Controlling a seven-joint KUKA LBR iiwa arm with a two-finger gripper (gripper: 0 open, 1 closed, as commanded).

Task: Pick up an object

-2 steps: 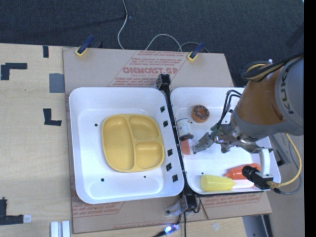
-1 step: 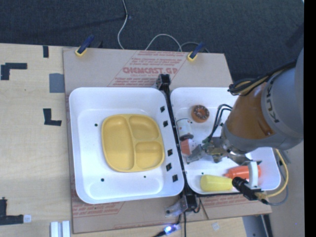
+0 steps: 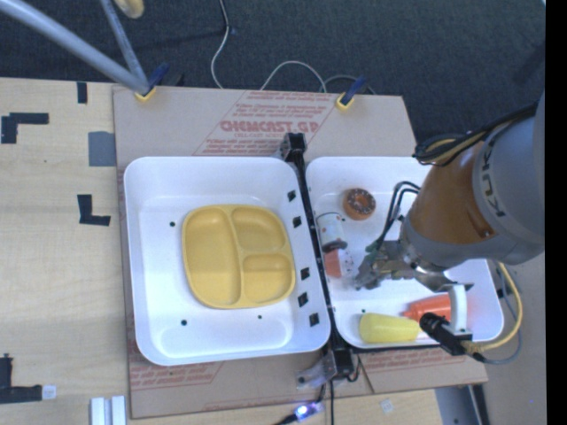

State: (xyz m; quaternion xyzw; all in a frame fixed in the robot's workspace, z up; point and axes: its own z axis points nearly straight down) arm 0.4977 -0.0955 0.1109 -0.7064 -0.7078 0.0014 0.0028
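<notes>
The right bin (image 3: 403,168) holds a brown round piece (image 3: 360,203) at the back, a small red-orange piece (image 3: 333,264) by the divider, a yellow lemon-shaped object (image 3: 388,328) at the front and an orange carrot-like piece (image 3: 428,308) beside it. My gripper (image 3: 370,271) hangs low over the middle of this bin, just right of the red-orange piece and above the yellow object. I see nothing clearly held in it. The arm's grey and orange wrist (image 3: 452,206) covers the bin's right part.
A yellow divided plate (image 3: 237,255) lies in the left bin (image 3: 151,193). A black clip-lined divider (image 3: 306,237) runs between the bins. A small pale object (image 3: 331,229) lies near the divider. Cables (image 3: 496,335) trail at the right bin's front corner.
</notes>
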